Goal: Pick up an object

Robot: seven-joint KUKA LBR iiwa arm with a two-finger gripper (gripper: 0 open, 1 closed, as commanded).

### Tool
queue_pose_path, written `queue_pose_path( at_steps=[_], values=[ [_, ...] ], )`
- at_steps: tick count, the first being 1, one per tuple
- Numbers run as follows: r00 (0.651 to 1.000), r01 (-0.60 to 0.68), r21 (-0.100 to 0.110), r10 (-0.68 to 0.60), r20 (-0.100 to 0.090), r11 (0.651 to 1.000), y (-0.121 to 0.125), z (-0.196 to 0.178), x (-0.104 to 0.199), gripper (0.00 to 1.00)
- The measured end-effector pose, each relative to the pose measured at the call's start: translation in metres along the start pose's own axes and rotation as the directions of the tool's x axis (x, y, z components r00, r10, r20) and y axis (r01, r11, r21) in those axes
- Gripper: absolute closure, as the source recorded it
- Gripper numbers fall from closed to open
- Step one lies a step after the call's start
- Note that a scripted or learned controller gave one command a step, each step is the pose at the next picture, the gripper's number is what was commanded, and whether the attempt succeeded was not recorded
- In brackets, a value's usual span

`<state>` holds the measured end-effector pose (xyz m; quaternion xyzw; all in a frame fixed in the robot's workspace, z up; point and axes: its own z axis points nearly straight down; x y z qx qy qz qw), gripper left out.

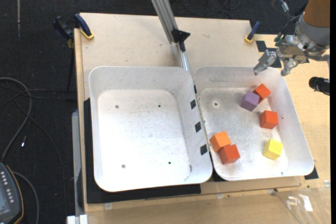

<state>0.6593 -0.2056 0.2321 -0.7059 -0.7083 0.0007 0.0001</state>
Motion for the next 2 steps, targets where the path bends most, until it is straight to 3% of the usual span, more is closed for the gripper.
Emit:
queue_pose_path(
  at_steps=[1,2],
  values=[
    [1.0,-0.001,-0.024,0.001,0.009,1.0,-0.006,0.109,-0.017,0.0],
    [1.0,0.001,0.001,-0.001,-0.003,1.0,-0.064,0.137,0.05,0.0]
  ],
)
